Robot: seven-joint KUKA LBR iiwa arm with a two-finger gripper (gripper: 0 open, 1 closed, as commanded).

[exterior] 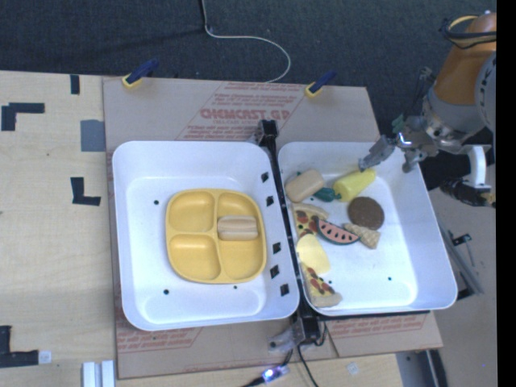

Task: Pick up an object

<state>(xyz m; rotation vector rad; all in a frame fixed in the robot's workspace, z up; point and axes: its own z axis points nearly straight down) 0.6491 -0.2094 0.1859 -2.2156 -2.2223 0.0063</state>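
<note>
Food toys lie bunched in the right bin (419,240), toward its left wall: a yellow piece (355,184) near the back, a tan bun (304,185) beside it, a brown disc (365,212), a watermelon slice (337,232), a pale yellow piece (313,254) and a pizza slice (320,287) nearer the front. The jaws (389,155) hang over the bin's back right corner, just beside the yellow piece, and look spread with nothing between them. That piece is likely the easiest target: its right side is free, so a straight descent with one finger on either long side should work, keeping clear of the bin wall. In the left bin (133,240) a yellow divided plate (189,252) holds a tan block (238,229). Red print on the cardboard sheet (153,111) lining the counter is upside down and too blurred to read.
</note>
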